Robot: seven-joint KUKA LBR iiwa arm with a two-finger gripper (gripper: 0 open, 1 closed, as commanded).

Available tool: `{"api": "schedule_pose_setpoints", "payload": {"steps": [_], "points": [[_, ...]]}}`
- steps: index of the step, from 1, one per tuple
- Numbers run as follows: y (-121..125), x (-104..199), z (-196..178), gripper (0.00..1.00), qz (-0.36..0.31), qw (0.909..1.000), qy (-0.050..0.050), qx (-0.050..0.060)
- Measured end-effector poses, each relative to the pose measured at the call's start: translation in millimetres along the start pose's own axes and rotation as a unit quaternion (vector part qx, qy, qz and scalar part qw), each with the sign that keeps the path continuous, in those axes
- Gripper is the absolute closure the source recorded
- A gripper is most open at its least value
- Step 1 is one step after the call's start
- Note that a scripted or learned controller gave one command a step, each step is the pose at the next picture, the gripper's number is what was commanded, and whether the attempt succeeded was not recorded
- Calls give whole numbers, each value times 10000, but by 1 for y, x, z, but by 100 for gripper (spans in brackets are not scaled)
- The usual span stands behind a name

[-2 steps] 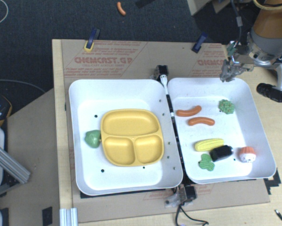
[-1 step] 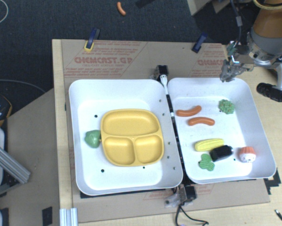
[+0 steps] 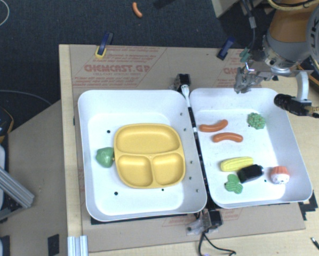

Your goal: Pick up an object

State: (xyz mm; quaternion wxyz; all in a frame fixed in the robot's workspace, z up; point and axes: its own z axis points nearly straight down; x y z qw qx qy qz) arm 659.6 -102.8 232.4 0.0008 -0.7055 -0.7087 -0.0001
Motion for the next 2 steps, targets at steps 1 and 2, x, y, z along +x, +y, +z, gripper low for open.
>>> {"api": "schedule_pose_setpoints", "payload": {"steps": [1, 2], "points": [[-11, 47, 13, 100, 1, 10000, 2, 12], [-31, 92, 16, 100, -4, 10000, 6, 13]]}}
